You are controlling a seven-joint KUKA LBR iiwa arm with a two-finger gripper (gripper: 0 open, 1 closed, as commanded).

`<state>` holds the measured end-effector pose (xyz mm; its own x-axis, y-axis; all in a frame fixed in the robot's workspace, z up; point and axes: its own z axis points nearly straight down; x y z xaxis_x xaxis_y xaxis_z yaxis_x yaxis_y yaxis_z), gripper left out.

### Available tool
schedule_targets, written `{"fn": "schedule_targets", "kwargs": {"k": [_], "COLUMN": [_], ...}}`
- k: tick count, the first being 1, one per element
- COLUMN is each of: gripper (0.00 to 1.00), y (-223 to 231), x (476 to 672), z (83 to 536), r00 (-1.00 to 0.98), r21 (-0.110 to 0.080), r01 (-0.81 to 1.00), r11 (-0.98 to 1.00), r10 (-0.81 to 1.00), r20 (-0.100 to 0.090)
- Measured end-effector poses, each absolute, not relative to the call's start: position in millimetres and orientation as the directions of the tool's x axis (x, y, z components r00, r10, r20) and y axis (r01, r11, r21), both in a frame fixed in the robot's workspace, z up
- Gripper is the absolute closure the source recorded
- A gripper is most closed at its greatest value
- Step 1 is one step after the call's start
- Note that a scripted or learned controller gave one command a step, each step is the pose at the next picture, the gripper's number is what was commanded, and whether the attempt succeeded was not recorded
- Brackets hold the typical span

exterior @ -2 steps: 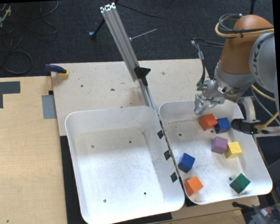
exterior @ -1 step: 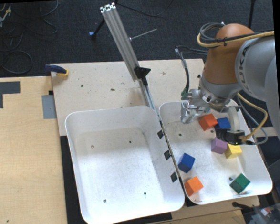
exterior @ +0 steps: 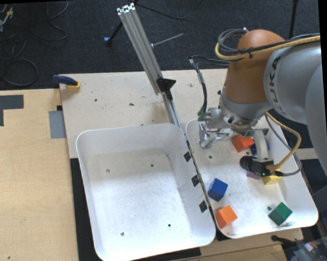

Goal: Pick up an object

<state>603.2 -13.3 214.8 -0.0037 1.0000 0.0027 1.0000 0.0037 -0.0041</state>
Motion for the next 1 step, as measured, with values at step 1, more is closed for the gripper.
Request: {"fn": "schedule_targets", "kwargs": {"k": [1], "gripper": [1.00], "y": [43.1], "x": [582.4], "z": [211.2], "r00": [-0.005], "r21": [-0.006], "r01": [1.000], "r11": [0.005], "r10": [1.000], "r20": [0.003]}}
